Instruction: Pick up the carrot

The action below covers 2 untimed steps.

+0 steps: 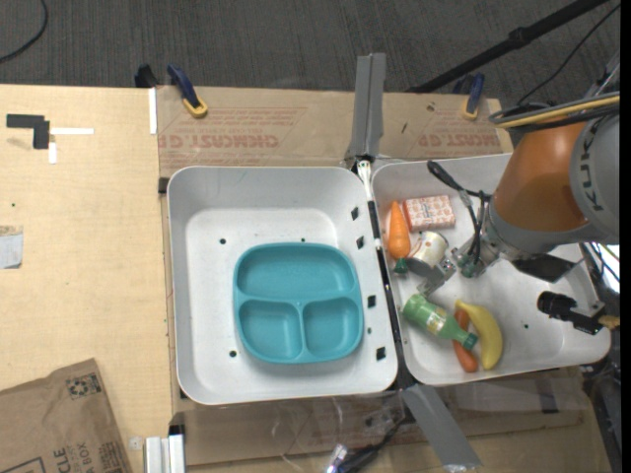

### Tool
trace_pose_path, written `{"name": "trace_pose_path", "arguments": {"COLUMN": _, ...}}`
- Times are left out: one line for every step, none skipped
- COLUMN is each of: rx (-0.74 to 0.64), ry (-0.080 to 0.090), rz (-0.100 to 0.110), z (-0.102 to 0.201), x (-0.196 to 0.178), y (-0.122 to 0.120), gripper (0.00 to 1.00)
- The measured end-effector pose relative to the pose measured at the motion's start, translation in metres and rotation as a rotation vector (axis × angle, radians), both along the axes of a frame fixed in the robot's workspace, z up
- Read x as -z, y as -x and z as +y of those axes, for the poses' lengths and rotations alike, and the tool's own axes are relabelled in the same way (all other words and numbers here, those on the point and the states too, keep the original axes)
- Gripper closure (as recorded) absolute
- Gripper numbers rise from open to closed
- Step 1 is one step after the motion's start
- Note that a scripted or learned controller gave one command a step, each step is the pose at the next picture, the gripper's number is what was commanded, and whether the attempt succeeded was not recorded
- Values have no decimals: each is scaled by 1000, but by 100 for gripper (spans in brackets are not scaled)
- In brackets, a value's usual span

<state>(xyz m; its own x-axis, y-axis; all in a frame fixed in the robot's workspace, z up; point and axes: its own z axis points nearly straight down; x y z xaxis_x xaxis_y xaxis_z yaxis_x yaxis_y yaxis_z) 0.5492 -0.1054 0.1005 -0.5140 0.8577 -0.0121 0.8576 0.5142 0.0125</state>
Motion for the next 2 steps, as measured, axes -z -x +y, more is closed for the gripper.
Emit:
{"name": "trace_pose_path", "arguments": {"rx": 4, "ry": 1, "rz": -6, "z": -1, "x": -10, "y": -2, "gripper": 100}}
{"name": "trace_pose_path", "arguments": {"rx": 328, "ry": -6, "rz": 17, "z": 53, "x": -90, "y": 18, "gripper": 100}}
